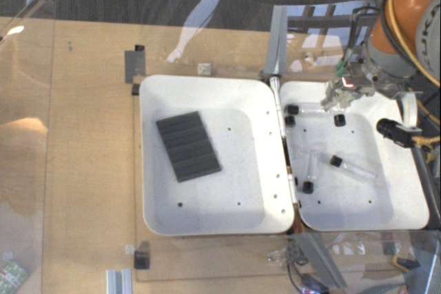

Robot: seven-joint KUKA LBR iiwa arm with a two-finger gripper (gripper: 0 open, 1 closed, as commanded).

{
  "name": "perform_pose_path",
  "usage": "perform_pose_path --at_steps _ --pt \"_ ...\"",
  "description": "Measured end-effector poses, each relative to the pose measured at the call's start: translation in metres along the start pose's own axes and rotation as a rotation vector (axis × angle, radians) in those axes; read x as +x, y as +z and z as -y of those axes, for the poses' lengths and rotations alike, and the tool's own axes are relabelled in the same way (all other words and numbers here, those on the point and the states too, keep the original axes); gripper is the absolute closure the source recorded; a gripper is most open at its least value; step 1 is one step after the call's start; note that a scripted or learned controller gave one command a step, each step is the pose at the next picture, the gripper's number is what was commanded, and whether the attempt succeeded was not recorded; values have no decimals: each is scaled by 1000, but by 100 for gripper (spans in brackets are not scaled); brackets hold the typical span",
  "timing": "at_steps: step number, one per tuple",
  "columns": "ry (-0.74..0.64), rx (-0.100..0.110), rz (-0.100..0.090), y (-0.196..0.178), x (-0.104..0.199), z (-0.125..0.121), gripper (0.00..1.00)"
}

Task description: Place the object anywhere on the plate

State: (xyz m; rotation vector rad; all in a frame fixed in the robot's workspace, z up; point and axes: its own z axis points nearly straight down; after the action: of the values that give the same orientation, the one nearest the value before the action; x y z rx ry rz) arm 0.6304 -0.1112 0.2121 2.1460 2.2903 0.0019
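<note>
A dark grey ribbed plate (pixel 188 146) lies flat in the left bin (pixel 255 210), towards its left side. Several clear tubes with black caps lie in the right bin (pixel 406 217): one (pixel 353 167) near the middle, one (pixel 311 171) by the left wall, one (pixel 306 107) at the back left. A small black-capped piece (pixel 339 120) sits just below my gripper (pixel 342 90), which hangs over the back of the right bin. I see nothing held in it.
The grey arm with its orange band (pixel 413 3) fills the upper right corner. A black fitting (pixel 394 129) juts over the right bin's right side. A raised rim (pixel 283 148) divides the two bins.
</note>
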Motion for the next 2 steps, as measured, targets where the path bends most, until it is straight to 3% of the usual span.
perform_pose_path --at_steps 1,2 --pt "-213 -3 0 -81 119 -1 100" --pt "-345 -2 -1 -94 220 -14 100"
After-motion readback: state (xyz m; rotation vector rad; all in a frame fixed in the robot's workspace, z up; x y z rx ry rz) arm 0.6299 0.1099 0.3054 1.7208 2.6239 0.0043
